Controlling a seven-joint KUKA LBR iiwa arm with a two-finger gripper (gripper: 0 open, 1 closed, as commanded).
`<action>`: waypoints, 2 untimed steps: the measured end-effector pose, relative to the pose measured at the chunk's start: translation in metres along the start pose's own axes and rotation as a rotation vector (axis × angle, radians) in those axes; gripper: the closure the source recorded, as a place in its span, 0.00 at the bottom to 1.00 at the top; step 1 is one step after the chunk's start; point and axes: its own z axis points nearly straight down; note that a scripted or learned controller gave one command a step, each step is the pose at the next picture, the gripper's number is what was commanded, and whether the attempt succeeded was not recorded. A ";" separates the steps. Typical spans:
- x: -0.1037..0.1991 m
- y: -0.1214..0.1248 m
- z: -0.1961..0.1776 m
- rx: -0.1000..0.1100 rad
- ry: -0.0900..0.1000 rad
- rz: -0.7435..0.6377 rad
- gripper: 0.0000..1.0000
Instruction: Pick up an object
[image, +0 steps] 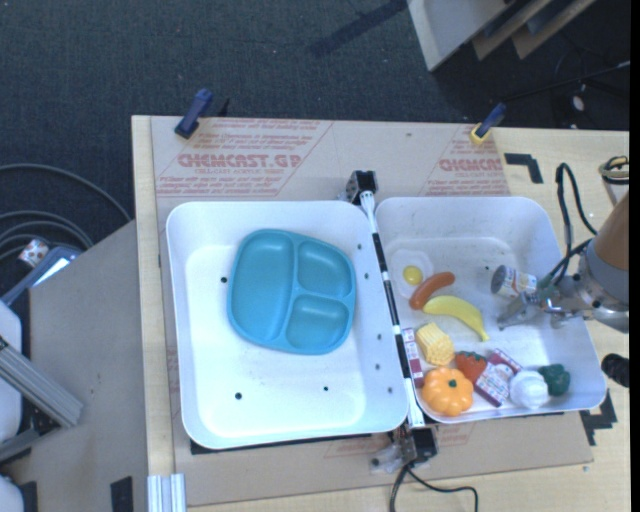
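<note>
Arm in from the right, gripper low.

The arm (612, 262) comes into view at the right edge, its grey wrist section bulking up there and tapering leftward. A dark cable loops up and over the wrist. At its tip sits the gripper (512, 312), metallic, reaching left and slightly down, close to the surface below it. The fingers (507, 317) are thin and pale, pointing left; their ends blur together at this size, so the gap between them can't be read. Nothing can be made out between them.
</note>
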 end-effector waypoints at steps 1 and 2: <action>0.088 0.077 0.025 -0.003 -0.002 -0.001 0.00; 0.125 0.097 0.023 -0.003 -0.011 0.004 0.00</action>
